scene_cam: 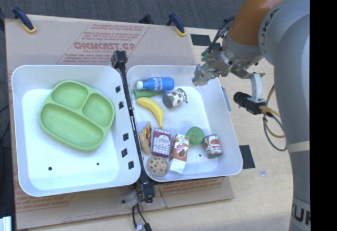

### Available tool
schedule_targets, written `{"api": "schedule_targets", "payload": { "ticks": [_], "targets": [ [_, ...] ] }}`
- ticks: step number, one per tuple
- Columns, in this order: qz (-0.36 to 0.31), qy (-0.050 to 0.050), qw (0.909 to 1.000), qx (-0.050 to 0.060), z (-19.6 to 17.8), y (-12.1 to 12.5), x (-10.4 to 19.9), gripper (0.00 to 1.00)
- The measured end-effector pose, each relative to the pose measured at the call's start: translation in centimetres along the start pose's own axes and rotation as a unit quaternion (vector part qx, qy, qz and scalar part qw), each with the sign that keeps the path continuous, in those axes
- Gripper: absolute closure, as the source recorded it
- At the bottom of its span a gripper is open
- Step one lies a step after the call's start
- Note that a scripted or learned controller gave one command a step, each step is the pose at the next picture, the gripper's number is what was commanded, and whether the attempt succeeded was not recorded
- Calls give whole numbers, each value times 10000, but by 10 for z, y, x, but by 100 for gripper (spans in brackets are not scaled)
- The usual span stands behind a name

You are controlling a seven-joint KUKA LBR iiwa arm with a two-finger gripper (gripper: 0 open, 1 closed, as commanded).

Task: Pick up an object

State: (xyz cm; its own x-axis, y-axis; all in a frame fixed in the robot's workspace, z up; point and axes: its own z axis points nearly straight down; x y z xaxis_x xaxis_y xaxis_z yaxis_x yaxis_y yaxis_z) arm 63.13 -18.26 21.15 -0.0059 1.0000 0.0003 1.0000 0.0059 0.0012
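I see the arm (279, 30) over the right bin (224, 119), its gripper (202, 74) near the far right corner; whether the pincer is wide or narrow I cannot tell. The green plate (77, 114) fills the left bin (23, 135). Banana (151, 109), blue bottle (156, 84) and can (212, 146) lie in the right bin.

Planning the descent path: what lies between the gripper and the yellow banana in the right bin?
In the camera view, a small grey-and-red tipped cup lies between the gripper and the yellow banana.
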Motion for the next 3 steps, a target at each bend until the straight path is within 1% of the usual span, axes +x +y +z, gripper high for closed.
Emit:
{"api": "schedule_targets", "payload": {
  "ticks": [1,2,3],
  "targets": [
    [0,3,10000,15,1,-1,0,0],
    [-2,1,10000,-1,-127,26,67,0],
    [1,0,10000,7,-184,26,70,0]
  ]
}}
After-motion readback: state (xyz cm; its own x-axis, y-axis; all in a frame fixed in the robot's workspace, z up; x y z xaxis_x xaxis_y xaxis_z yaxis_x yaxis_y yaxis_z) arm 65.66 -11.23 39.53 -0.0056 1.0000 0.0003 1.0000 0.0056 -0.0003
